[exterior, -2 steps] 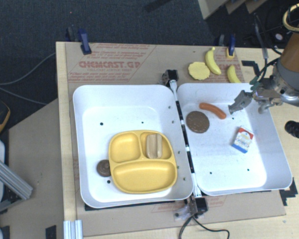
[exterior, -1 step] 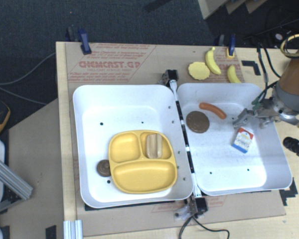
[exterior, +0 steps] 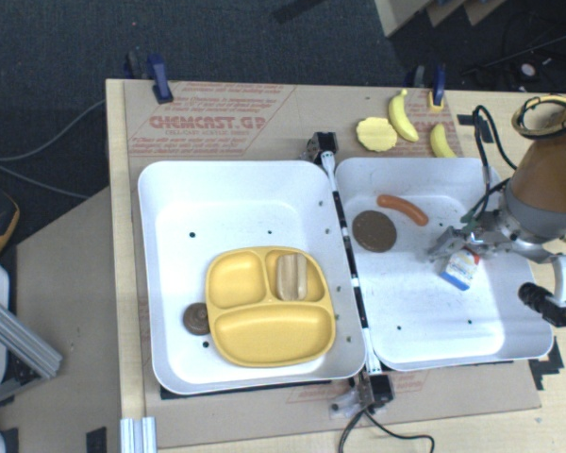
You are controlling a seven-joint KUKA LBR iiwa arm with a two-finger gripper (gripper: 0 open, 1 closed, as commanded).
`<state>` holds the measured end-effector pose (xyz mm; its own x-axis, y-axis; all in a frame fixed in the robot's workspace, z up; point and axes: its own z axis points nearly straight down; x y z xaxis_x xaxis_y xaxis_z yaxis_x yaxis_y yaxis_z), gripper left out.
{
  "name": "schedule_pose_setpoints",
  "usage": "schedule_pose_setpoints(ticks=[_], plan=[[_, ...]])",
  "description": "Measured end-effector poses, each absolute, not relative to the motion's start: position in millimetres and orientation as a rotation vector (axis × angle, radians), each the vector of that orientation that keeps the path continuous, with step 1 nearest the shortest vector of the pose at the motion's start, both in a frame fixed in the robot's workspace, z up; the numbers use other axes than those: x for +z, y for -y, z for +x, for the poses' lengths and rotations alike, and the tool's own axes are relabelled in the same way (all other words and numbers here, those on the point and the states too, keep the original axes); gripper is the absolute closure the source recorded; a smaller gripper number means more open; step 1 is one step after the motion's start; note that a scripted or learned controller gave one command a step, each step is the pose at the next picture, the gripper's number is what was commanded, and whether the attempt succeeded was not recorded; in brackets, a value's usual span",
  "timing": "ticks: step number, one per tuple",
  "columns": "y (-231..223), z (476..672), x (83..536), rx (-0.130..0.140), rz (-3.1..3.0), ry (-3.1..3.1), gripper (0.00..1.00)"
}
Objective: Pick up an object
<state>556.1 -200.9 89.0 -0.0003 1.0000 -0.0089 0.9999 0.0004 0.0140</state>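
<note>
In the right bin (exterior: pixel 424 333), a small white and blue carton (exterior: pixel 458 271) lies near the right side. My gripper (exterior: pixel 464 243) hangs right over its upper end, on the grey arm with the orange band (exterior: pixel 547 173) that comes in from the right. A red-brown sausage (exterior: pixel 403 209) and a round brown patty (exterior: pixel 374 231) lie to the left of the gripper, apart from it. Whether the gripper touches the carton is unclear from this angle.
The left bin (exterior: pixel 170 215) holds a yellow divided tray (exterior: pixel 267 307) with a tan bun (exterior: pixel 291 276) in its upper right compartment, and a brown disc (exterior: pixel 196 319) beside the tray. Two toy bananas (exterior: pixel 403 116) (exterior: pixel 441 141) and a yellow lump (exterior: pixel 376 134) lie on the bench behind the right bin.
</note>
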Motion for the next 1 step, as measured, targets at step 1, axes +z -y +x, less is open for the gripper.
schedule_pose_setpoints(ticks=[1], plan=[[203.1, 558.7, 103.4, 0.009, 2.204, -2.202, 1.00]])
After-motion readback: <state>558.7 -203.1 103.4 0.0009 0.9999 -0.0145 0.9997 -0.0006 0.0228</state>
